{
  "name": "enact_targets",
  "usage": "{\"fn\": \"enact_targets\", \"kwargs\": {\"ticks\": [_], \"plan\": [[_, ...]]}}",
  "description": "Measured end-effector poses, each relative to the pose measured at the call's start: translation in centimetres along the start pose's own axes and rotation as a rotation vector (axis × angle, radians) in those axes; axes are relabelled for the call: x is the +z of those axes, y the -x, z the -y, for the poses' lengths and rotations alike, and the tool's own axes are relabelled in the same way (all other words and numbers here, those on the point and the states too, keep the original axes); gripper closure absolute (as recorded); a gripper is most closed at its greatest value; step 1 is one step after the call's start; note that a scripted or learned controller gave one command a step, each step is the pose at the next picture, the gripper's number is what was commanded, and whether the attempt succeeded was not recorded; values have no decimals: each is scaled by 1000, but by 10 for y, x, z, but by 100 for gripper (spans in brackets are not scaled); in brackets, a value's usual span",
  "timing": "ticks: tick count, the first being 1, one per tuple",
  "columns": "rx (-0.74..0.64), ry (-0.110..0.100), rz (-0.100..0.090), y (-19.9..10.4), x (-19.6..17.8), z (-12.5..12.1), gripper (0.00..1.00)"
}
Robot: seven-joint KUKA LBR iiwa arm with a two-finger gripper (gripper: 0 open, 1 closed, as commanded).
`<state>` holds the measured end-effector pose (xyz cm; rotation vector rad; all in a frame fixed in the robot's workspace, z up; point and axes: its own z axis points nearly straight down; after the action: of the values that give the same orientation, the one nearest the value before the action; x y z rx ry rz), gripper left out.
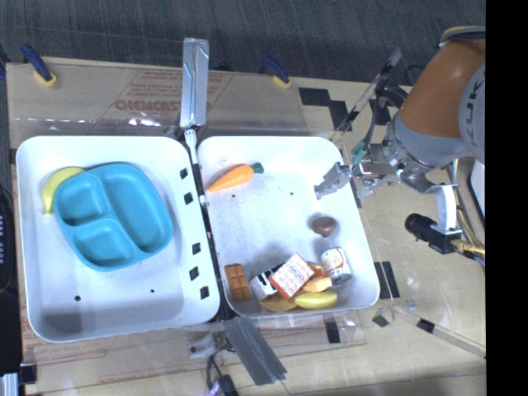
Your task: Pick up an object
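Over the right bin's [247, 151] right edge hangs the pincer [333, 180], clenched on nothing visible. Left of it lies a toy carrot [231, 177]; just below it sits a small brown lump [323, 223]. Farther below, a can [335, 262], a red-and-white carton [290, 276] and a banana [315, 300] crowd the near wall.
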<state>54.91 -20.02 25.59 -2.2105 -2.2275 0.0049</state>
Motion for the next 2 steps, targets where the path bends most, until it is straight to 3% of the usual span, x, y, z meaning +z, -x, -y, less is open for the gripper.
{"fn": "enact_targets", "kwargs": {"ticks": [1,2], "plan": [[131,-4,-2,-5,91,19,0],[-117,5,1,-10,164,-95,0]]}}
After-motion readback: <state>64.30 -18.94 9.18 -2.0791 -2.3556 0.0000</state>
